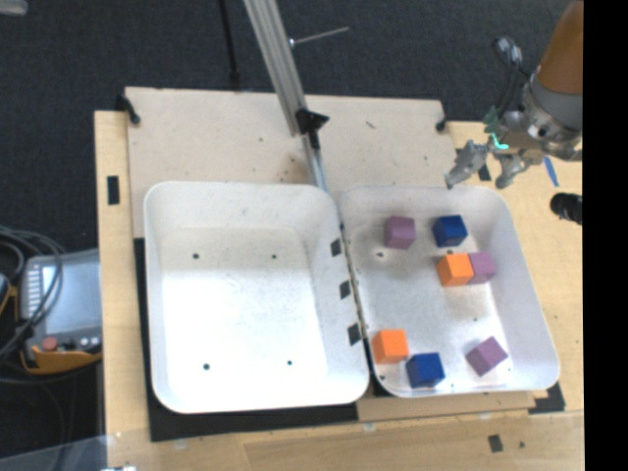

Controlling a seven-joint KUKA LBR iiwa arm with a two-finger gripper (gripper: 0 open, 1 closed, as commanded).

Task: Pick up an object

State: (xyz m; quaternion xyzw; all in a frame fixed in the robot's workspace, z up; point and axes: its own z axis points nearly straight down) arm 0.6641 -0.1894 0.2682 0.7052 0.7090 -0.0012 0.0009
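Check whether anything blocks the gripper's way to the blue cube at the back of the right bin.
Nothing visible does. The gripper hangs above the right white bin's far rim, and the blue cube sits just below it in view, with bare bin floor between them.

A single fixed camera looks down at a slant from above the worktop (245,130), far enough back to take in both white bins (245,292) whole and dark floor beyond. The pincer (488,165) sits toward its upper right; the bins lie below and left of it.
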